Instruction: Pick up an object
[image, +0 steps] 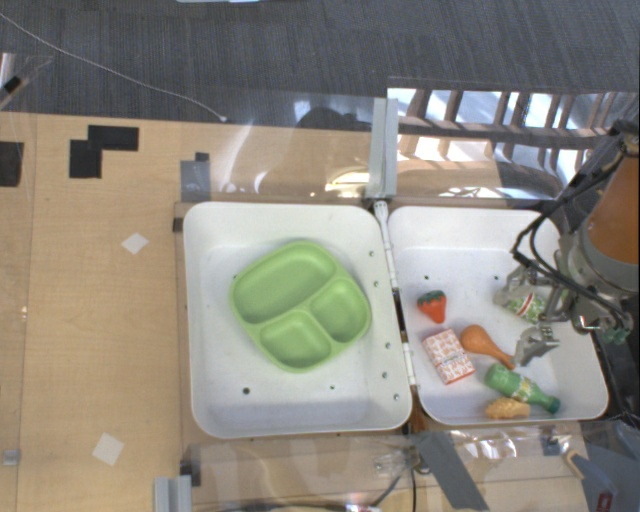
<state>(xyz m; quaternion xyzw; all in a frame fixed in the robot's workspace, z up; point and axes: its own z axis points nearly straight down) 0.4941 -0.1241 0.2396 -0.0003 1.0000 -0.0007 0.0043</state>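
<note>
Wooden worktop (90, 300) carries two white bins. Left bin (215, 400): green divided plate (300, 305). Right bin (455, 240): strawberry (432, 305), drumstick (484, 344), carton (448, 357), green bottle (520, 388). Hand (535, 325) low at right side; finger spread and contents: cannot tell.

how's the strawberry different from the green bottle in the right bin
The strawberry is red with a green top; the bottle is green with a label. The strawberry is small and rounded, the bottle long and lying on its side. The strawberry sits apart near the bin's left wall; the bottle lies beside other items. Both rest in the right bin.
</note>
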